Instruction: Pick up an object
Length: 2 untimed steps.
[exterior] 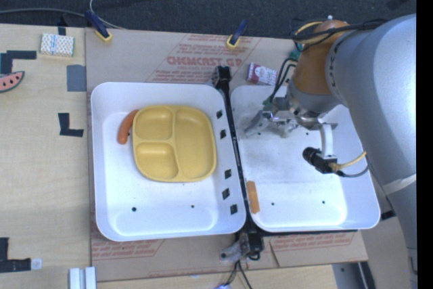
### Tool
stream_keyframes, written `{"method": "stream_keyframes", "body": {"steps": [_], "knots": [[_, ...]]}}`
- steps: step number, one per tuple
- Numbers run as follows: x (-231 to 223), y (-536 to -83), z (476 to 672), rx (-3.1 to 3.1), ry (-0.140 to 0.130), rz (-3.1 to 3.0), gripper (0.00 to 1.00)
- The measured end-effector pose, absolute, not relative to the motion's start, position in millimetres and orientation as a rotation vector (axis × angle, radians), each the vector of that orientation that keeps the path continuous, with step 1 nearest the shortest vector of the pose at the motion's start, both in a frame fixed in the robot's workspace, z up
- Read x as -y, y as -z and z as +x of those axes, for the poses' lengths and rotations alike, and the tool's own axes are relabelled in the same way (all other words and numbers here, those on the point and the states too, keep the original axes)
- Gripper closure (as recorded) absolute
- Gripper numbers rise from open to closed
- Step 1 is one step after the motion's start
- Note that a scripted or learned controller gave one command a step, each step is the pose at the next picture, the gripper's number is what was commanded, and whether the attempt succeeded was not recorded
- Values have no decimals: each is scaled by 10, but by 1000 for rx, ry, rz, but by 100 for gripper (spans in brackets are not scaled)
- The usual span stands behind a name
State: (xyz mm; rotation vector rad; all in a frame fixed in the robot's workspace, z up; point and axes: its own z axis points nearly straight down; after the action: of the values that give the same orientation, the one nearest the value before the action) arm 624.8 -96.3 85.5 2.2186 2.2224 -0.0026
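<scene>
1. Dark carpet runs across the top of the frame, with a pale wooden table [40, 145] below it and a sheet of printed brown cardboard [196, 61] laid under two shallow white bins.
2. Black clips along the seam at the centre look meant to keep the left white bin [108, 213] and the right white bin [352, 213] from drifting apart.
3. Filling most of the left bin, toward the centre left of the frame, lies a yellow plastic plate [174, 143] with three compartments, flat and face up.
4. Touching that plate's left rim is a small orange sausage-shaped toy [125, 126], smooth and slightly curved; wedged so, it would be awkward to pinch.
5. A second little orange-brown stick-shaped toy [252, 196] lies along the right bin's left wall, lower centre, hard against the divider.
6. The grey and orange arm's gripper [270, 121] hangs low over the upper left of the right bin; its metal fingers [256, 125] look spread, with nothing between them.
7. I judge the stick toy the likelier target, being nearer.
</scene>
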Motion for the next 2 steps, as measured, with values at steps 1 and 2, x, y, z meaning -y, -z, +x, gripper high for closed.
{"method": "stream_keyframes", "body": {"steps": [1,2], "knots": [[964,-954,6252,-2222,2,2215,100],[958,-1045,6250,-2224,4,2215,100]]}}
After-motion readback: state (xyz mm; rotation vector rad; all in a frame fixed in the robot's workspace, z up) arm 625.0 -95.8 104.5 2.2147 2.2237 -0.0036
